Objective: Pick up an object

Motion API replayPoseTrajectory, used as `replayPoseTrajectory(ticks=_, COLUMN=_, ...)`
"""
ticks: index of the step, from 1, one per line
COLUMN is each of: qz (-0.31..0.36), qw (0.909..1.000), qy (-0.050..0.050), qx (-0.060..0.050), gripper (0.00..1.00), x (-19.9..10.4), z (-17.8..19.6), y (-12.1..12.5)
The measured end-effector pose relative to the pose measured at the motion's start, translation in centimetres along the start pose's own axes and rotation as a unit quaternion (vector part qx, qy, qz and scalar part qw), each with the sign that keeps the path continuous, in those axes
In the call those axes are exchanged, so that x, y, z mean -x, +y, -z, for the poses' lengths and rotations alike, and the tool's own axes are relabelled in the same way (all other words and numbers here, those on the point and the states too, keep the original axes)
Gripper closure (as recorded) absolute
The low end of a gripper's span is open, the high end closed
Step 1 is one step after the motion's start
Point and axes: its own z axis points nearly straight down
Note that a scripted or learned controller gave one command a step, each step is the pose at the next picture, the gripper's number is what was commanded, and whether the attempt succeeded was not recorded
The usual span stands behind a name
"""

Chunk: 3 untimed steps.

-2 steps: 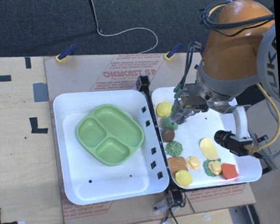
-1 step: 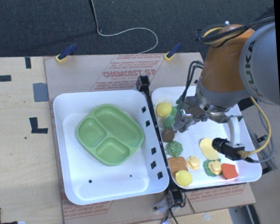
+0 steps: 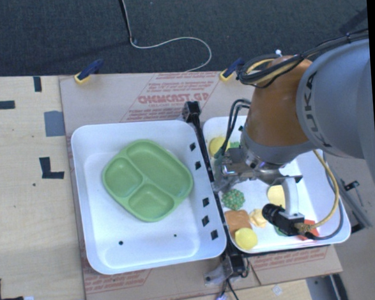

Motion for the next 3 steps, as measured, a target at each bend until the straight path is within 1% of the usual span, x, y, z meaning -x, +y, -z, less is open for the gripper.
replayPoseTrajectory(ticks=1, qz=0.003, qw=1.0000, qy=0.002, qx=0.009, gripper=1.00, x=-5.8, z=14.7, y=-1.4)
replayPoseTrajectory(ticks=2, qz=0.002, qw=0.9999, qy=0.002, qx=0.011, gripper=1.00, x=-8.8, z=31.7, y=-2.0)
replayPoseTrajectory(ticks=3, qz=0.000, qw=1.0000, qy=-0.003, qx=-0.007, gripper=1.00, x=-11.6, z=13.8, y=-2.1)
